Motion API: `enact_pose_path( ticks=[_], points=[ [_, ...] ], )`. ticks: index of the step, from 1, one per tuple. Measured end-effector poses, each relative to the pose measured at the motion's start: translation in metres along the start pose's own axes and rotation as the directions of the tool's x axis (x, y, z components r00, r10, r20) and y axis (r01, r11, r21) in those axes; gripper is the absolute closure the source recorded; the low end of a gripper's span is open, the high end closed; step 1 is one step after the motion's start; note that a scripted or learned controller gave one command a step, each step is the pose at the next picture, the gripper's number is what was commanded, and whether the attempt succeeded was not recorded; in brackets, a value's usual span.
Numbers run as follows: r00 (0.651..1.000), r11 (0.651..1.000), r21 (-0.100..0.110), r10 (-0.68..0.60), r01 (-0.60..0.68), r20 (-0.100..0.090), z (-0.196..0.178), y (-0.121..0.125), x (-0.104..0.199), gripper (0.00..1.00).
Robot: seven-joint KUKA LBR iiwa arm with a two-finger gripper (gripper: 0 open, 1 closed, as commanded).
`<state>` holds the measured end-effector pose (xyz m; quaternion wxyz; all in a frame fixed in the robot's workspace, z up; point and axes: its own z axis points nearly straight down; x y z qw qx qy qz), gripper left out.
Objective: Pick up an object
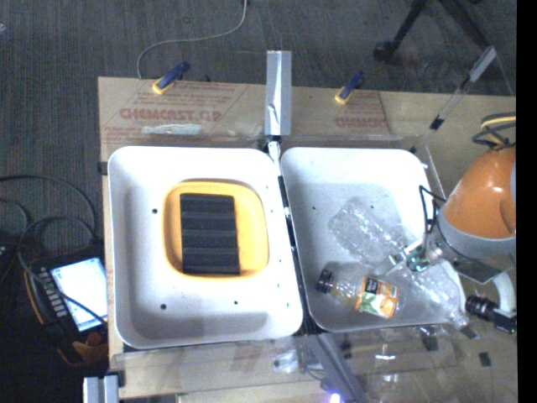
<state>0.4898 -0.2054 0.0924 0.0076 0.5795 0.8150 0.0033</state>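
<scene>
the arm (482,204) reaches in from the right of the camera view, its orange band hanging over the right edge of the right bin (336,179). the jaws (417,259) sit low at the right side of that bin, and whether they are open or closed cannot be told, since clear plastic and glare hide the tips.

a crumpled clear plastic bottle (362,229) lies just to the left of the jaws, seeming to touch them at its near end, though nothing shows it caught between them. a small bottle with an orange label (361,292) lies on its side below and to the left of the jaws, near them but apart, its dark cap pointing away from them. another clear plastic piece (440,292) lies just below the jaws against the bin's lower right wall.

well to the left of the jaws, in the left bin (134,225), rests a yellow tray (172,229) holding a black ribbed block (210,233). both bins stand on the desk (126,99).
</scene>
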Motion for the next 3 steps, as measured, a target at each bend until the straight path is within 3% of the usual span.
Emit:
enact_pose_path(
  ticks=[1, 2, 3],
  points=[
    [1.000, 1.000, -0.002, -0.001, 0.001, 0.000, -0.009, 0.002, 0.000, 1.00],
    [0.999, 0.999, 0.013, -0.048, 0.048, -0.009, -0.095, 0.026, 0.036, 1.00],
    [1.000, 1.000, 0.011, -0.019, 0.019, -0.007, -0.129, 0.091, 0.055, 1.00]
  ],
)
